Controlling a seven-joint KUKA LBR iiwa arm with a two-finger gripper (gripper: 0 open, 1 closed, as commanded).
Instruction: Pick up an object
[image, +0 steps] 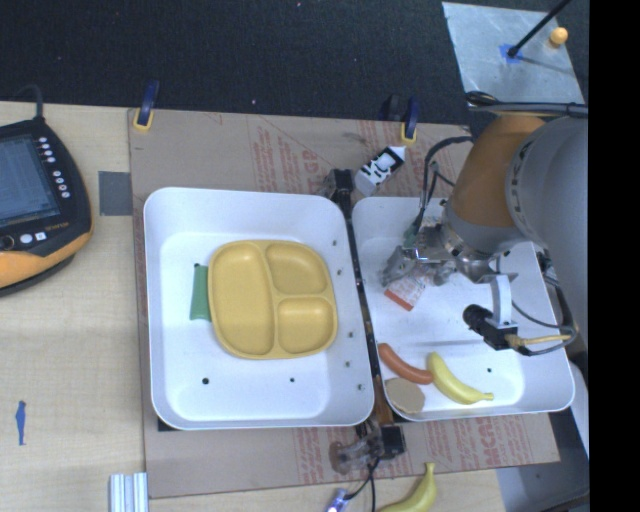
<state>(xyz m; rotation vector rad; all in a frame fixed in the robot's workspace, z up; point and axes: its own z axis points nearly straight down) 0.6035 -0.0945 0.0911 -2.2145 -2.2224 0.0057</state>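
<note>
On the counter (80, 340), the gripper (410, 268) is reaching down into the right bin (545, 400) over a small orange packet (404, 294), its spread unclear, so the grasp is just beginning and next needs closing squarely on it.

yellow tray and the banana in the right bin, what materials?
Yellow tray: looks like moulded plastic, matte with a soft sheen, rounded compartments in one uniform colour. Banana: probably a plastic toy, going by its even yellow and smooth glossy highlight, though real fruit can't be ruled out.
</note>
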